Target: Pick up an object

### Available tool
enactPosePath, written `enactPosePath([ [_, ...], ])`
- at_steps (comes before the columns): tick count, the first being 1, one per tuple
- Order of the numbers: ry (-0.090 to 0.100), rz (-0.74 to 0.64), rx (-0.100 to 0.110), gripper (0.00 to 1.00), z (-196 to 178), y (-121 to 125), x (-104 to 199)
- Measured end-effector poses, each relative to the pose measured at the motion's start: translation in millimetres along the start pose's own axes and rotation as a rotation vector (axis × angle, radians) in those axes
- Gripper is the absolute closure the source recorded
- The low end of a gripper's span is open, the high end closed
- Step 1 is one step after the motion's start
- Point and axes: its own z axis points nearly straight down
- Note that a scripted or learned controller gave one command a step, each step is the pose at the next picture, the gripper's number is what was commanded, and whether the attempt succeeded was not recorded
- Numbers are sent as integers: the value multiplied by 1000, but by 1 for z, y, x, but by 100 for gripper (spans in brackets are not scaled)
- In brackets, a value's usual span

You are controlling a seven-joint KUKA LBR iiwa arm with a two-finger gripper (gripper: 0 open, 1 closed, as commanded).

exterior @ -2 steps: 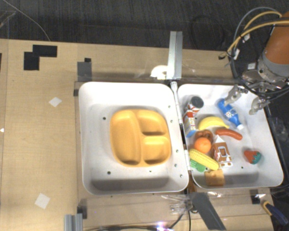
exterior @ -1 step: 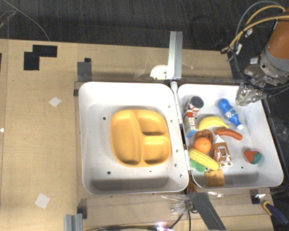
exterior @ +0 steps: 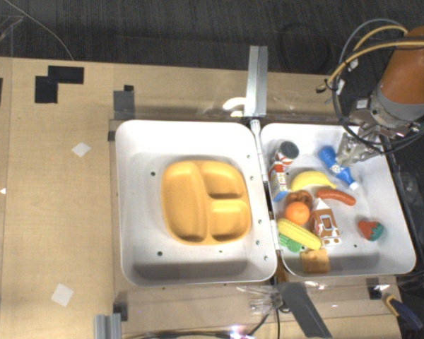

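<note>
Two shallow white bins sit side by side on the tabletop [exterior: 49, 210]. The left bin [exterior: 138, 189] holds a yellow divided tray [exterior: 205, 200] lying flat near its middle. The right bin [exterior: 399, 239] is crowded with small toy food – a dark can [exterior: 288, 150] near the top left corner, a white and red bottle [exterior: 280, 168] just below it, a yellow banana [exterior: 309, 181], a red sausage [exterior: 337, 197], an orange [exterior: 295, 213] touching a brown round piece [exterior: 301, 198], a corn cob [exterior: 299, 233], a small red and white carton [exterior: 326, 225], a tan block [exterior: 314, 260] at the bottom edge, and a red strawberry [exterior: 370, 229] off alone to the right.

The arm [exterior: 408, 83] reaches in from the upper right, its orange band above the bin's top right corner. The gripper [exterior: 353, 152] hangs low over the upper right part of the right bin – right beside a blue bottle [exterior: 337, 165] lying tilted there. Whether the gripper is spread or pressed together, I cannot tell; nothing can be made out held in it
</note>
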Motion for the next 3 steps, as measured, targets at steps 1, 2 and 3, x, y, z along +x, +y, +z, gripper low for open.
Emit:
enactPosePath([
  [1,2,-1,-15,0,9,4,0],
  [2,1,-22,-16,0,36,16,-25],
  [3,3,114,-17,0,25,5,1],
])
